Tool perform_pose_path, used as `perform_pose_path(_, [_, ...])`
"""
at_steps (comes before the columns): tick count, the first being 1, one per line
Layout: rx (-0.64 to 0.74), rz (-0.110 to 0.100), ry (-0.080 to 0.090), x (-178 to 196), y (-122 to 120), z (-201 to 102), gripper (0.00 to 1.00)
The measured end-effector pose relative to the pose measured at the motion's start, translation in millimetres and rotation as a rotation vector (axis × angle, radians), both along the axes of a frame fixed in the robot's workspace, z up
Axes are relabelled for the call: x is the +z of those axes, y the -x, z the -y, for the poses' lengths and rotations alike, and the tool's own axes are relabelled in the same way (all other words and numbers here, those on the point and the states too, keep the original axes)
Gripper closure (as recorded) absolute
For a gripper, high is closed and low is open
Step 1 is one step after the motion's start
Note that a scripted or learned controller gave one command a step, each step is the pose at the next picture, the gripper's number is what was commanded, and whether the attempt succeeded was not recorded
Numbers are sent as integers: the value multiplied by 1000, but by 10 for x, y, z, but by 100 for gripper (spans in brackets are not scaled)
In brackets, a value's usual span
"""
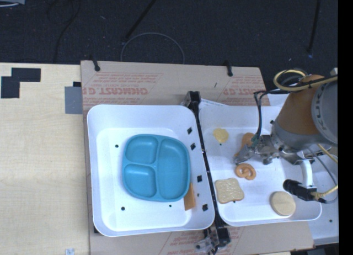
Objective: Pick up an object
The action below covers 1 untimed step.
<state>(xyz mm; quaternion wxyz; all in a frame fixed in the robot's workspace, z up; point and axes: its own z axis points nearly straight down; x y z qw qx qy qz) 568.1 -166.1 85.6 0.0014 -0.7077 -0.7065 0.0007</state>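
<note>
The pretzel (245,171) is lying flat on the floor of the right bin (259,218), right under the tips of the gripper (246,157). It is looking like a toy food: small, light and probably a bit hard, with holes and bumpy loops. A good place to pinch it is across its two outer loops, where it is narrowest. It is nearly round, so it is hardly pointing any way; its slightly longer side is running left to right.

I cannot tell how the gripper is set, because it is too dark and small.

A little behind the gripper a yellow chip (221,135) is lying. In front of the pretzel the toast slice (229,190) is resting, and off toward the arm a round cookie (283,203) is sitting. The blue plate (156,167) is waiting well apart in the left bin (105,138).
</note>
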Motion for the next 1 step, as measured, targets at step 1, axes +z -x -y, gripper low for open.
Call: perform_pose_path(1, [-4,1,0,127,-4,14,100])
